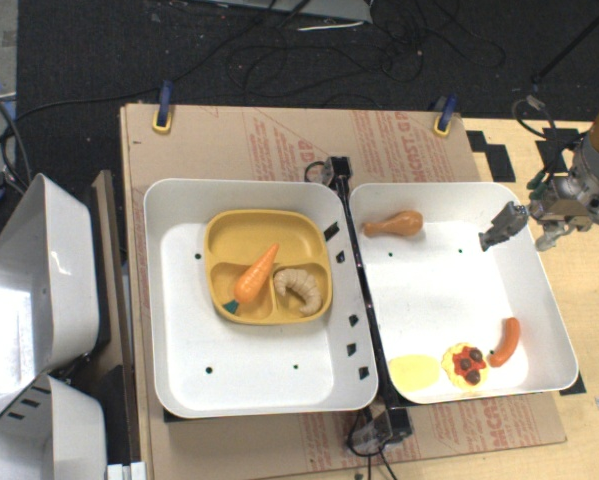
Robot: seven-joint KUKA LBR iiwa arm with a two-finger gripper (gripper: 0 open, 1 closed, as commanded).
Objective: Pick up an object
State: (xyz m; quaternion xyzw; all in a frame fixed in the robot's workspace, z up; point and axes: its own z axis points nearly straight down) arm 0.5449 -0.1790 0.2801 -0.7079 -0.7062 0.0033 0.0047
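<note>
— Where the arm (591, 173) reaches in from the right, what does the pincer (527, 224) hold?
— Nothing. Its two dark fingers stand spread apart over the right bin's (539, 268) far right rim, with no object between them.
— And the things to pick?
— In the right bin: a drumstick (394, 225) near the far wall, a sausage (505, 341) by the near right corner, a small pizza (466, 364) just beside it, and a yellow disc (413, 372) next to that. All lie well apart from the pincer.
— The left bin (179, 368)?
— It bears a yellow divided plate (249, 233). A carrot (256, 274) lies tilted across one compartment, a shrimp (299, 288) in the next.
— What about the surface?
— A brown board (259, 133) with red lettering, fixed at its far edge by two clamps (162, 111). Both bins sit on it, touching side by side.
— The room?
— Dark floor (79, 48) beyond, strewn with cables (279, 38). White containers (34, 268) stand at the left.
</note>
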